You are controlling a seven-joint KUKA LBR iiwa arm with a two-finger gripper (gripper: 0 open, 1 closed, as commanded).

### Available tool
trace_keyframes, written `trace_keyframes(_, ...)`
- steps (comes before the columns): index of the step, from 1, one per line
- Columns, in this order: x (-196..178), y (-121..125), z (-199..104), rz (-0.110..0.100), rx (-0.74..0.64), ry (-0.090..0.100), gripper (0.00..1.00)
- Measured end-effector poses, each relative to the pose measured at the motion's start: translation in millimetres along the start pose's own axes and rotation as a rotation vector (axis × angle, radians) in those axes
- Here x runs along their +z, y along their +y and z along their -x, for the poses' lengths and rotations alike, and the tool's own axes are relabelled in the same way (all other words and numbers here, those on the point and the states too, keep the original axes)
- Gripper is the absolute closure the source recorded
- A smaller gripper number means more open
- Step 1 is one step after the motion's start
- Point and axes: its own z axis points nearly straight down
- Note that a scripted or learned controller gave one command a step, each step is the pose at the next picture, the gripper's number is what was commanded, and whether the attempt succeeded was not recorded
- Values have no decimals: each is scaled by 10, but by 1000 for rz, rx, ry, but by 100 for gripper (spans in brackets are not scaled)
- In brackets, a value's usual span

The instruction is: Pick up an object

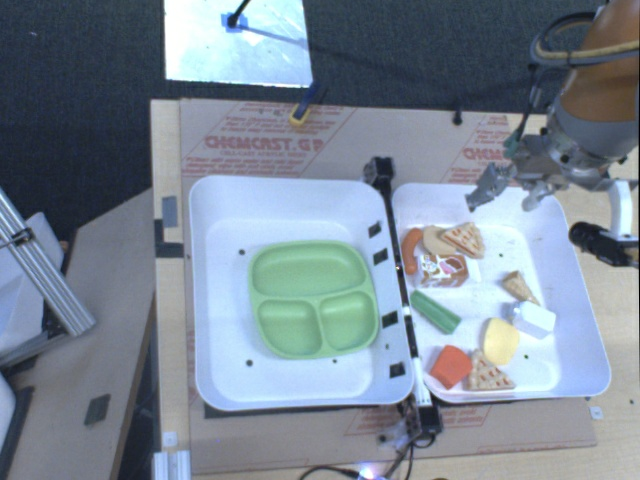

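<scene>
Nearest to the camera, at the near edge of the right bin (590,368), lie an orange-red block (451,365) and a small waffle-patterned wedge (490,375), touching each other. Just behind them is a yellow oval piece (501,342), and to its right a white block (534,319) rests. A green stick (435,311) lies tilted near the divider between the two bins. Farther back in the same bin there is a cluster: an orange sausage-like piece (411,250), a tan round piece (436,240), a pizza-like slice (464,239) and a small packet with red and white print (442,269), all close together or touching. A small tan wedge (520,287) lies alone to the right of this cluster.

The left bin (215,208) holds a green tray (310,298) with three compartments, placed about in the middle.

Both bins stand on a brown board on the counter (620,288). A shiny square sheet (235,28) lies at the far side, and a yellow clip (299,115) is at the far edge of the board.

The gripper (510,190) hangs over the far edge of the right bin, above the objects and apart from them. Its two fingers (485,188) are spread apart and nothing is between them. The grey arm with the orange band reaches in from the right.
</scene>
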Motion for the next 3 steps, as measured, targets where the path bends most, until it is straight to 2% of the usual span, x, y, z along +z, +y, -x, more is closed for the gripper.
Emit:
trace_keyframes(1, -54, 17, -2, 9, -2, -1, 0)
trace_keyframes(3, 1120, -111, 12, 4, 1, 0, 0)
